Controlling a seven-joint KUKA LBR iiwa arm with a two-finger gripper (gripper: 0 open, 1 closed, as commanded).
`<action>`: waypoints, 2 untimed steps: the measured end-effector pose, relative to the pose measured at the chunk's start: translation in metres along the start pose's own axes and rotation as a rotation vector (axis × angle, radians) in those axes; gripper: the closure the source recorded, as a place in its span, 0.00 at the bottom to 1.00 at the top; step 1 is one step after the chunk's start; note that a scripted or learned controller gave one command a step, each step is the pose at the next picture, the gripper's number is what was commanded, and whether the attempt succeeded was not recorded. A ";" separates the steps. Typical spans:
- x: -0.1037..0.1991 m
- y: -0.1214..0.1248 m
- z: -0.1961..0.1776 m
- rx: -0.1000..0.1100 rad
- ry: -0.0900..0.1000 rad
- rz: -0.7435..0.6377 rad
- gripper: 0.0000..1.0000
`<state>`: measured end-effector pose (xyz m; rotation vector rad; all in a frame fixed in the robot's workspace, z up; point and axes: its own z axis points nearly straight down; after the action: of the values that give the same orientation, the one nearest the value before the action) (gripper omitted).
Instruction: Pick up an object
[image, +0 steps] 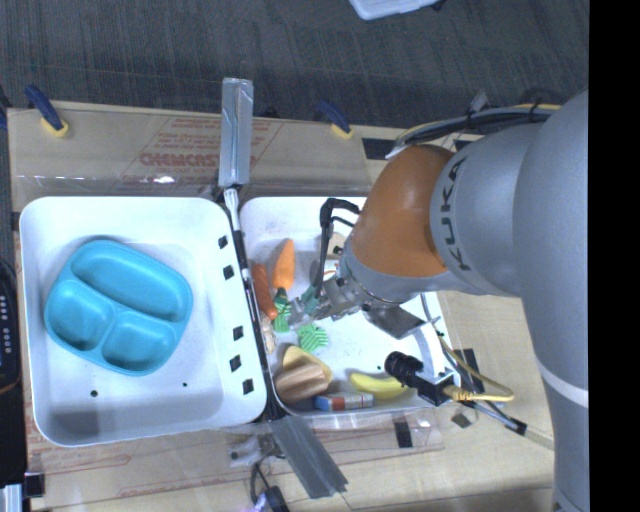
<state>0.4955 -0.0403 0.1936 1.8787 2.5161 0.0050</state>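
In the camera view, the metal two-finger gripper (306, 300) hangs low in the right white bin (262, 215); whether it grips cannot be told. Just beside it, the orange plastic carrot (285, 264) lies lengthwise, pointing up-frame.

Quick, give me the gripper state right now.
Gripper: low in the right bin by the carrot; open or shut cannot be told.
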 end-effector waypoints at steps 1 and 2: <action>-0.001 -0.001 0.002 0.005 0.001 0.002 0.00; -0.031 0.009 0.002 0.005 0.000 0.002 0.00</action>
<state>0.5126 -0.0679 0.1913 1.8825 2.5167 -0.0017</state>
